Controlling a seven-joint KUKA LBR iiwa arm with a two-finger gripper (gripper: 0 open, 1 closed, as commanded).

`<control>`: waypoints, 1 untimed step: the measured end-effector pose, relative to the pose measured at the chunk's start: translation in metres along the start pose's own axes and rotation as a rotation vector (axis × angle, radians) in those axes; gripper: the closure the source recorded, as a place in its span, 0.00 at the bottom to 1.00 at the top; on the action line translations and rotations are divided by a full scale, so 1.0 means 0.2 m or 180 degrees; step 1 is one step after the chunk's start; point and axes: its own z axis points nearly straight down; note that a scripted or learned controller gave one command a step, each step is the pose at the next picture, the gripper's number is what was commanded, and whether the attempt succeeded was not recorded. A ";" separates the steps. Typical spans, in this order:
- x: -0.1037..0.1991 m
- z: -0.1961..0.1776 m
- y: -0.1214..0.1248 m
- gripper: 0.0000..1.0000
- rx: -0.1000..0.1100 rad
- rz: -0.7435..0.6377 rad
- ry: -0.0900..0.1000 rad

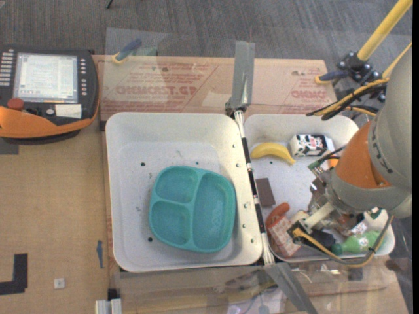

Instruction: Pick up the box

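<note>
Box [264,190] by the left wall of the right bin [288,124]

Camera view: you see it lying flat, brown, near the gripper [314,218] but apart from it. The gripper hangs low beside a red packet [283,235]; you cannot tell its opening or any hold. Probably light and stiff: pinch across the narrow width.

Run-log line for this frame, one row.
gripper over right bin, near edge | brown box lying free, left side | banana, green bottle same bin | teal plate in left bin
</note>
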 end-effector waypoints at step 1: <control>0.02 -0.28 -0.04 1.00 0.0021 0.0301 -0.0022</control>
